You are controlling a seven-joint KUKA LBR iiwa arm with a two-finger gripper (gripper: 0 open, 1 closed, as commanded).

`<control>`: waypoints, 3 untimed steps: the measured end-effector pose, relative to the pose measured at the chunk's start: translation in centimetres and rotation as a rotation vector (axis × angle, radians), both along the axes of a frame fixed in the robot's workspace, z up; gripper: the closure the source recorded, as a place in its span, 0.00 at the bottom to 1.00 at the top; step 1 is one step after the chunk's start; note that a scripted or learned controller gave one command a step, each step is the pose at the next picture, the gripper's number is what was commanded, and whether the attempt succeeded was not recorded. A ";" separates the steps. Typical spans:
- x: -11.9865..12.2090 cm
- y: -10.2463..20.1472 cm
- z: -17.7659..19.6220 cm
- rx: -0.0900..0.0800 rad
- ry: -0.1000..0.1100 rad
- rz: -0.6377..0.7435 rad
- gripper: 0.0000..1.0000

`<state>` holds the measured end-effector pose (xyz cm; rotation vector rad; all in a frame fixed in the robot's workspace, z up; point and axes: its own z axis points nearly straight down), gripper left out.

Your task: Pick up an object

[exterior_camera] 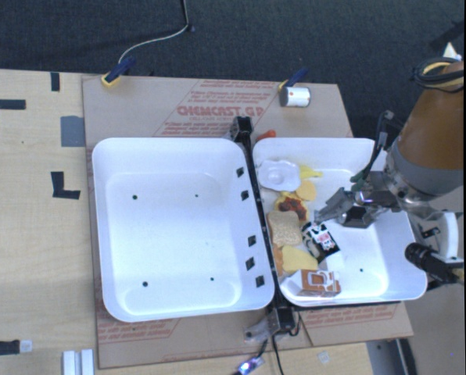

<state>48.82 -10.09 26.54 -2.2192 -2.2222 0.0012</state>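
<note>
The right bin (374, 283) holds a pile of small objects along its left side: a white round piece (276, 174), yellow pieces (306, 187), a dark red-brown item (292, 205), a tan bread-like slab (284, 228), a yellow slab (298, 258), a black-and-white item (321, 241) and an orange-brown packet (319, 282). My gripper (327, 212) hangs low over the bin's middle, just above the black-and-white item and right of the tan slab. Its dark fingers point left toward the pile. Nothing shows between them.
The left bin (116, 162) sits beside the right one, with a black divider clip (241, 127) between them at the top. A white cylinder (297, 96) and a blue clamp (117, 70) lie on the cardboard behind the bins. The arm body (436, 139) fills the right side.
</note>
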 end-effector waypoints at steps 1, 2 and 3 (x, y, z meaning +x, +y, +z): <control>7.3 8.0 -8.7 0.002 0.003 0.008 0.00; 7.1 7.5 -7.2 0.000 0.003 0.002 1.00; 17.9 15.2 3.7 0.001 -0.019 0.009 1.00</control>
